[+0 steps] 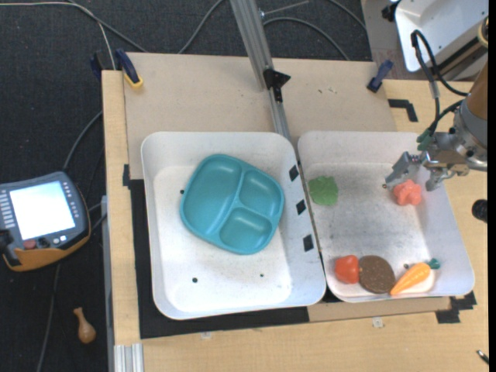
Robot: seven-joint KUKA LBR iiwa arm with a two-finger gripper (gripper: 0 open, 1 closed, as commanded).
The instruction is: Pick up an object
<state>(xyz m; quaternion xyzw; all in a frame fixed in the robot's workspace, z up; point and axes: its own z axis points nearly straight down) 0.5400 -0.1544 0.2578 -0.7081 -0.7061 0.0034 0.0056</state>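
In the right bin (364, 223), a pink-red object (407, 194) lies near the far right wall. My gripper (415, 175) hangs directly above it, open, with one finger to its left and the other to its right. The fingertips (397, 173) sit just above the pink object, which lies on the bin floor, not gripped. A green object (323, 190) rests at the bin's left side. Along the front edge are a red tomato-like object (347, 268), a brown disc (376, 273) and an orange carrot (411, 277).
The left bin (167, 285) holds a teal divided plate (232, 204). A metal pole (260, 45) slants up from between the bins. Blue clamps sit at the board's back corners. A teach pendant (39, 219) lies off the bench to the left.
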